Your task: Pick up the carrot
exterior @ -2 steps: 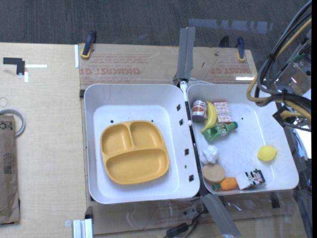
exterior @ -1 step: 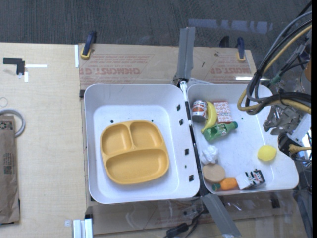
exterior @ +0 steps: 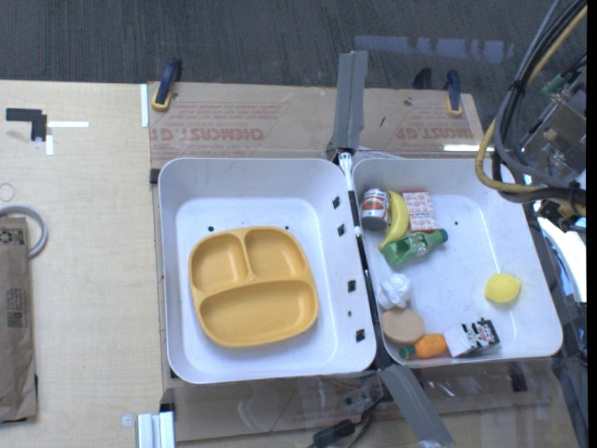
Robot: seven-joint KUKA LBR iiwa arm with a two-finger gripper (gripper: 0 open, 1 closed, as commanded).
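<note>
On the worktop: two shallow white bins side by side, left bin [exterior: 177,278] and right bin [exterior: 522,250], touching along a shared middle edge.
Carrot: orange piece [exterior: 430,346] at the near edge of the right bin, toward its near-left corner, lying flat.
Carrot neighbours: tan round disc [exterior: 403,325] touching it on the left and slightly behind; small white carton with dark print [exterior: 472,337] just beside it on the right.
Other right-bin items: crumpled white wad [exterior: 395,291] behind the disc; yellow ball [exterior: 503,288] well apart, toward the right wall; green bottle [exterior: 413,246] lying on its side; banana [exterior: 397,217] next to it; small can [exterior: 374,205] at the far-left corner; red-and-white packet [exterior: 420,210] under or behind the banana.
Left bin: yellow three-compartment plate [exterior: 252,286], roughly centred, nothing on it.
Arm: grey hardware with cables [exterior: 550,119] at the right edge, above the right bin's far-right corner, well apart from the carrot.
End effector: cannot tell whether open or closed; nothing seen held.
Behind bins: cardboard sheet [exterior: 233,124] held by blue clamps [exterior: 168,82].
Left worktop: brown paper bag [exterior: 14,315] at the left edge.
</note>
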